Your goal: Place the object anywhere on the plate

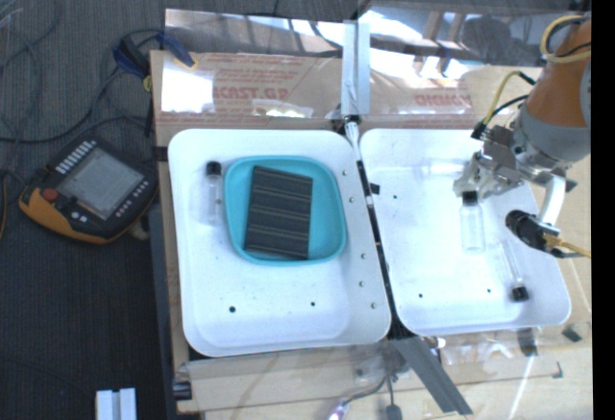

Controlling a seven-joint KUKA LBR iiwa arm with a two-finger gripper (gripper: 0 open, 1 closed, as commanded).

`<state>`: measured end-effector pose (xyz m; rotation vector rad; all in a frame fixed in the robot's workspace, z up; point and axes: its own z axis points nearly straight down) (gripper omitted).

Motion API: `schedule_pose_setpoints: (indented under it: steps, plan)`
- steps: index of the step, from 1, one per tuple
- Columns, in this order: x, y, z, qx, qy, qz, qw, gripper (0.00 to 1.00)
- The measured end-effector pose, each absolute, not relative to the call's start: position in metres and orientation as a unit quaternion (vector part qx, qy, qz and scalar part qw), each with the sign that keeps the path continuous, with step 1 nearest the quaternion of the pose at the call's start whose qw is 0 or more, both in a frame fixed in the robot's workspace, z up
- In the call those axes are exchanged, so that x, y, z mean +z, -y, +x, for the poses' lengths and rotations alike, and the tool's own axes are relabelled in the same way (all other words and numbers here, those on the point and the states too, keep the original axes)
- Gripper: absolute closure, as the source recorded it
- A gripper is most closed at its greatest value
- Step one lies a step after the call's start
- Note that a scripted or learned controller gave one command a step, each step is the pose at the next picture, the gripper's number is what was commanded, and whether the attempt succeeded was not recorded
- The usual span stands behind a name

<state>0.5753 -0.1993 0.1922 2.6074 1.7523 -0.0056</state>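
Scene: two shallow white bins sit side by side on a surface [259,91], seen from above at a slant.
Left bin [279,322]: it holds a teal plate [330,240] with a dark ribbed rectangular block [280,211] lying flat on it and covering most of its middle. A clear vial with a black cap [211,187] lies just beside the plate's left edge.
Right bin [432,298]: another clear vial, the likely object [472,221], lies near the middle, its dark cap toward the far end. A small black piece [519,292] rests near the front right corner.
Arm: grey with an orange band, it reaches in from the right over the right bin.
Gripper [478,180]: it hovers just above the capped end of the vial; whether it is wide or narrow cannot be told, and nothing is clearly held.
Risk, grasp: the vial is clear, round and smooth, so it may roll or slip out if pinched off centre.
Risk, carry: the ridge between the bins could knock a low-hanging vial loose.
Risk, placing: the block leaves only a narrow bare rim on the plate, so a released vial may roll off the block and out onto the bin floor.
Risk, mix-up: the similar vial beside the plate could be nudged.
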Motion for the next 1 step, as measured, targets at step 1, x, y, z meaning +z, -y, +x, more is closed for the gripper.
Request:
schedule_pose_setpoints:
  steps: [1]
  plan:
    - [0.1923, 0.1994, 0.5753, -0.0018, -0.558, 0.830, 0.000, 0.00]
